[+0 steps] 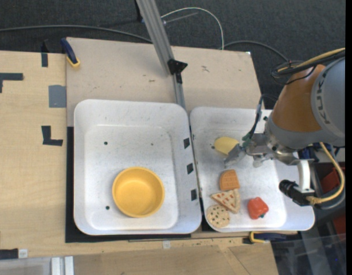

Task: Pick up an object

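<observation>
- Yellow lemon-shaped toy (225,145) lies in the right bin (222,116), just left of the gripper (240,153); of all the objects it sits closest to the claw, seemingly touching or a hair off its tip
- Claw fingers appear spread a little and bear nothing between them; they point left and slightly toward the bin's front
- Lemon's long axis runs roughly left-right, in line with the reach, so my judgement is that a grip across its short width suits best
- Next out, toward the bin's front: a brown biscuit-like piece (229,180), then a pizza slice (227,200), a chip cookie (218,216) and a red pepper-like toy (257,208)
- Farthest, well apart in the left bin (107,110), sits a yellow bowl (138,191)
</observation>
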`<move>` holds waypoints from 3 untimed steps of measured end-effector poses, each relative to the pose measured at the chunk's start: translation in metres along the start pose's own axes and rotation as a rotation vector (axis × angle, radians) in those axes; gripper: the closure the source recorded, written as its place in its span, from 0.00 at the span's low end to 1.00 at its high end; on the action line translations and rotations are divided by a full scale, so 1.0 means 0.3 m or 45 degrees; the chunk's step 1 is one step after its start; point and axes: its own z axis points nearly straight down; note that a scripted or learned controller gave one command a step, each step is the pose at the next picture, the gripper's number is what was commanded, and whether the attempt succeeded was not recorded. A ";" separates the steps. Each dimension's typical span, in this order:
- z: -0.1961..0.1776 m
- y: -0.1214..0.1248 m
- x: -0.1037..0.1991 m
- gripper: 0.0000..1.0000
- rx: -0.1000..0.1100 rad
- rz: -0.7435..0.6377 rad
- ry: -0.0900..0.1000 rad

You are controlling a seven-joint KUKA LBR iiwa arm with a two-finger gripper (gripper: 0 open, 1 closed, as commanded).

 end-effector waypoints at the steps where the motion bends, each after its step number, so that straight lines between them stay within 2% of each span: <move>1: 0.169 -0.001 -0.030 0.00 0.001 0.001 0.000; 2: 0.212 -0.001 -0.029 0.00 -0.007 0.000 -0.002; 3: 0.178 -0.001 -0.027 1.00 -0.006 -0.001 0.000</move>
